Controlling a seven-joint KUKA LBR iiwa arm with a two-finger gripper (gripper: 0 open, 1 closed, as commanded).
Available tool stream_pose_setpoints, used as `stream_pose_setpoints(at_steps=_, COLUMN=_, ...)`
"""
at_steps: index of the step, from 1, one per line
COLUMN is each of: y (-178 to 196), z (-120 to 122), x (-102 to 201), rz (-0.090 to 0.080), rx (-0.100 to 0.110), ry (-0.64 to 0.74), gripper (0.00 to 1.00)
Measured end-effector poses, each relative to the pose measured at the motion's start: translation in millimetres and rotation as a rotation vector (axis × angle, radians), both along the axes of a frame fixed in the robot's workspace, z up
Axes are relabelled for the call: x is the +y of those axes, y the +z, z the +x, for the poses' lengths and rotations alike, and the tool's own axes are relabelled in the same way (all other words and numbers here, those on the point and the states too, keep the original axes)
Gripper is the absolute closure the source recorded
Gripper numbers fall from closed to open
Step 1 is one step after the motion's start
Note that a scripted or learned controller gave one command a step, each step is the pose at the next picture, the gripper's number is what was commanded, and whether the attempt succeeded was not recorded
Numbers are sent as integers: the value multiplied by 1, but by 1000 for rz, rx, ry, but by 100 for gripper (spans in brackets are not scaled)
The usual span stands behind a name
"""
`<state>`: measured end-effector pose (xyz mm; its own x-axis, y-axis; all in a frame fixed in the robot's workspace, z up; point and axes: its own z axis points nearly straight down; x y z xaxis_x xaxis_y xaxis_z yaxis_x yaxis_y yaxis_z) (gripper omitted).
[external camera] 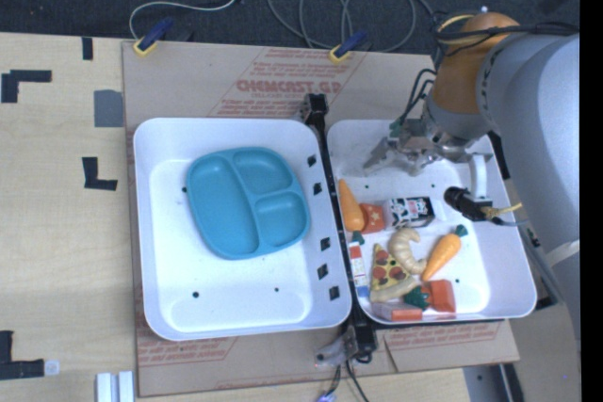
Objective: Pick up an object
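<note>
From my remote seat the pick looked barely begun: the gripper (407, 155) hung over the bare upper part of the right bin (358, 141), with nothing that I could see lifted in it, and I could not tell from this slanted view whether it stood wide or narrow. Everything worth taking lay lower in that same bin, near the gripper but apart from it. A toy carrot (350, 205) lay just beside the wall shared with the other bin, a small red piece (374, 218) touching it, and a little black-and-white carton (412, 210) lay just right of that. Below them I made out a pale curved toy (407, 245), a pizza slice (386, 270) beside it, a second carrot (443, 254) lying at a slant with its green top toward the arm, and a red block (440, 297) in the bottom corner with something green, too small to name, against it. The left bin (170, 297) held a blue divided plate (250, 202), lying flat. I judged that choosing a toy, coming down on it, closing and lifting were all left to do
</note>
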<state>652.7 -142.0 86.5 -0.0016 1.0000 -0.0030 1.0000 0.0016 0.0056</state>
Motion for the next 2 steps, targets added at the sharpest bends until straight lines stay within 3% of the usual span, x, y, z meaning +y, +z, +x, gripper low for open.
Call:
stream_pose_setpoints(at_steps=1, y=0, z=-41, x=24, rz=1, rx=3, ry=-1, gripper=0)
stream_pose_setpoints(at_steps=2, y=0, z=-81, x=19, rz=0, rx=-1, ry=-1, gripper=0)
